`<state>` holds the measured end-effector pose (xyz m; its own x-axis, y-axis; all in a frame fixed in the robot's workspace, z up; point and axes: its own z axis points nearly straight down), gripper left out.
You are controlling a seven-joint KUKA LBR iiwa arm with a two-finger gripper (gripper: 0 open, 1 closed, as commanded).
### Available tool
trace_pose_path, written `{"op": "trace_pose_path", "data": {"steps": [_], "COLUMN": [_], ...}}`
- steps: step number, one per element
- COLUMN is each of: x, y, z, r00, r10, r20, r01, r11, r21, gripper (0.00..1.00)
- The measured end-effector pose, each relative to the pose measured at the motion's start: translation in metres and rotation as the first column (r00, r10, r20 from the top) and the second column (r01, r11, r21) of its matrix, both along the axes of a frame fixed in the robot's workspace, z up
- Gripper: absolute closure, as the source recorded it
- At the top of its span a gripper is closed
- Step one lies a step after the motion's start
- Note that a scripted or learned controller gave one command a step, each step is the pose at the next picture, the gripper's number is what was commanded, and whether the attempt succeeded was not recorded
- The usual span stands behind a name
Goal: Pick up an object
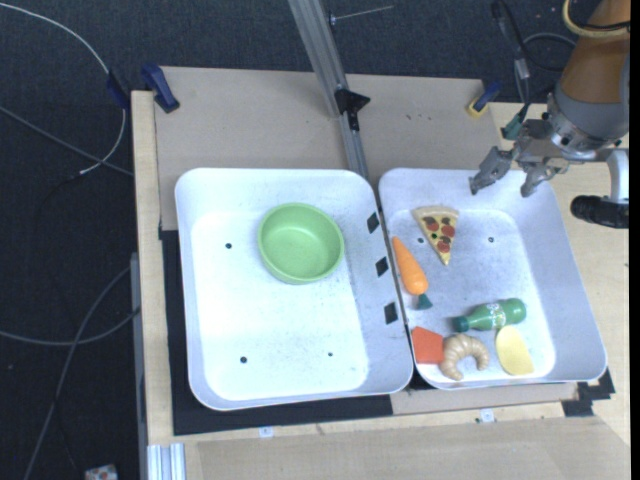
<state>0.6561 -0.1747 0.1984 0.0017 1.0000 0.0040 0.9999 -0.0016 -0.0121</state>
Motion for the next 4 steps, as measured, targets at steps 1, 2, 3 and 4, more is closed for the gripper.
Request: {"op": "trace_pose_path", "data": {"steps": [1, 2, 3, 4], "x": [0.001, 0.000, 0.002, 0.004], "y": [0.007, 0.008, 0.008, 0.007], "z": [-0.044, -0.097, -0.080, -0.012], "r00": [1.000, 1.000, 1.000, 1.000], "r10": [0.003, 0.003, 0.004, 0.003], "r20": [-0.002, -0.001, 0.007, 0.022], "r01": [-0.003, -0.003, -0.004, -0.003], "r11": [1.000, 1.000, 1.000, 1.000], "r21": [0.001, 0.001, 0.000, -0.005], "gripper": [0.00, 0.00, 1.00, 1.00]}}
